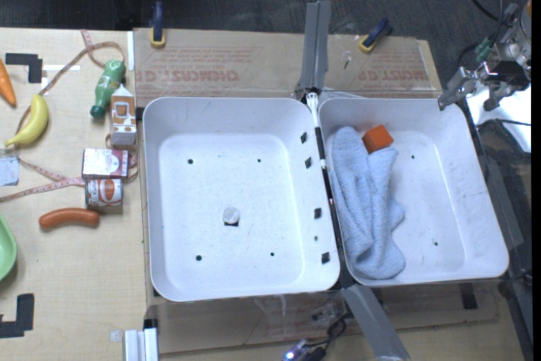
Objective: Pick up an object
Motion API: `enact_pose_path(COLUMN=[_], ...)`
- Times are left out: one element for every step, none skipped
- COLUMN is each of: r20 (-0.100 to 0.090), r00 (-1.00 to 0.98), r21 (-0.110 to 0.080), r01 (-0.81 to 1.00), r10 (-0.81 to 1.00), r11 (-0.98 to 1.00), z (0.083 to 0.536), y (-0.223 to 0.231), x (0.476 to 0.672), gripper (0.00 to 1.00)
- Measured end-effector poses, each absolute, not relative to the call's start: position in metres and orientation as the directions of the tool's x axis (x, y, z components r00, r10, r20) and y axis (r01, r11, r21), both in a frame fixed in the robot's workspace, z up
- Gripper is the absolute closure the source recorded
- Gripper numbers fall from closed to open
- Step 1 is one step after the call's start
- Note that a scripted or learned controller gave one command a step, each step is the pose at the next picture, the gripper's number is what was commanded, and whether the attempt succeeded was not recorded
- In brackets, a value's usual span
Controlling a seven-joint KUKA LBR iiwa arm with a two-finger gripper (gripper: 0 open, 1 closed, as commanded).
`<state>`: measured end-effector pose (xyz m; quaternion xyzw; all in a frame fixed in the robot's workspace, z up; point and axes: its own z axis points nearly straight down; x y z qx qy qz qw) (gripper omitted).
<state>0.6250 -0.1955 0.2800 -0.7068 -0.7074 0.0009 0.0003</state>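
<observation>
A light blue towel [368, 207] lies crumpled along the left side of the right bin [473, 207]. An orange block [378, 138] rests at the towel's upper end. A small grey-white round object [231, 216] sits on the floor of the left bin [169, 266]. My gripper [475, 80] hangs at the far right, above the right bin's back right corner and well apart from the towel and block. Nothing can be seen in its grasp.
On the wooden bench to the left lie a banana [30, 123], a carrot [7, 84], a green bottle [107, 84], a small carton [122, 118], a can [104, 193] and a sausage [69, 219]. A metal divider post [316, 42] stands between the bins at the back.
</observation>
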Motion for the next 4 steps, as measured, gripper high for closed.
enact_pose_path(r20=[0.0, -0.002, -0.002, -0.001], r00=[-0.244, -0.373, -0.369, -0.244], r21=[-0.002, 0.002, 0.002, -0.001], r01=[0.97, 0.928, 0.929, 0.97], r10=[0.97, 0.928, 0.929, 0.97], r11=[0.244, 0.373, 0.369, 0.244], z=[0.136, 0.093, 0.102, 0.203], y=[-0.124, -0.104, -0.105, -0.057], x=[0.653, 0.659, 0.659, 0.659], gripper=[0.0, 0.0, 1.0, 1.0])
